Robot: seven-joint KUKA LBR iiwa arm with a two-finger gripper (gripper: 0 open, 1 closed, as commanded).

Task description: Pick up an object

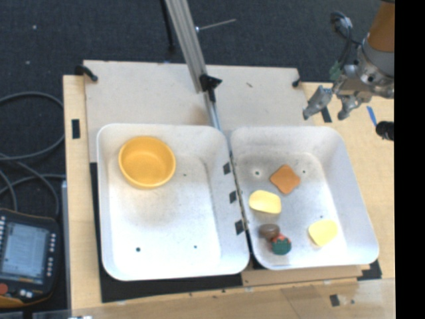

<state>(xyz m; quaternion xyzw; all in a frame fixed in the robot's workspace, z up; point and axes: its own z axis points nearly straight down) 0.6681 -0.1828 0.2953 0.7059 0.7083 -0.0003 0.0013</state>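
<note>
The right bin holds an orange-brown square piece, a pale yellow lump, a yellow wedge, a brown lump and a small green and red object. My gripper hangs above the bench just behind the right bin's far right corner, away from all the objects. Its two fingers stand spread apart, open, with nothing between them.
A yellow bowl sits in the left bin at its far left. A slanted metal post rises behind the bins. Cables and a teach pendant lie at the left of the bench.
</note>
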